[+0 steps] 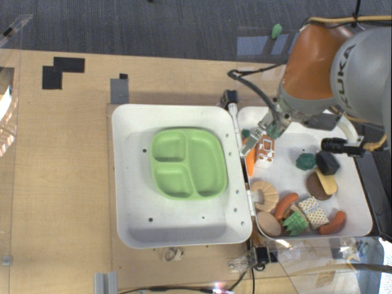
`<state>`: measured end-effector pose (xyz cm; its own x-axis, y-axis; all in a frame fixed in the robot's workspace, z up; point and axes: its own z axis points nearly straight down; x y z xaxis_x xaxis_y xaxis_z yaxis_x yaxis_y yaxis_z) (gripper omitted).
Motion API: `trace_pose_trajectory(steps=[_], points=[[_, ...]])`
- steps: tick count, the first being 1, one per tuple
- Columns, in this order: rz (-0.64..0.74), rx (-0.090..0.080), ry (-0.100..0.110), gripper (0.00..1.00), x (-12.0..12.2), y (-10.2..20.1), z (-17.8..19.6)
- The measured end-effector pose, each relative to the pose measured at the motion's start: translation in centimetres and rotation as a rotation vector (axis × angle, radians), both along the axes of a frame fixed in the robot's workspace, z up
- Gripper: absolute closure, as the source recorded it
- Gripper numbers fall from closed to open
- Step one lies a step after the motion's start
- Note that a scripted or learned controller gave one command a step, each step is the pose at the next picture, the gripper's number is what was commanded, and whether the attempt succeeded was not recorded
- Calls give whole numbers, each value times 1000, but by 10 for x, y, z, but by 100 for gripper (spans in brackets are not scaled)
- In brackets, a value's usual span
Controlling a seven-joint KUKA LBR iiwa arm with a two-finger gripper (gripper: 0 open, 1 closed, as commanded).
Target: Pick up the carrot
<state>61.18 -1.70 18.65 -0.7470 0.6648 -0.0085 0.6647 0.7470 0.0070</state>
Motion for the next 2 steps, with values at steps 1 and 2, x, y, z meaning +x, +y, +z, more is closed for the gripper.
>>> trace_pose_trajectory(steps=[1,2], points=[[-242,4,4,0,-53,44,28],[-240,1,6,0,-28,22,-3]])
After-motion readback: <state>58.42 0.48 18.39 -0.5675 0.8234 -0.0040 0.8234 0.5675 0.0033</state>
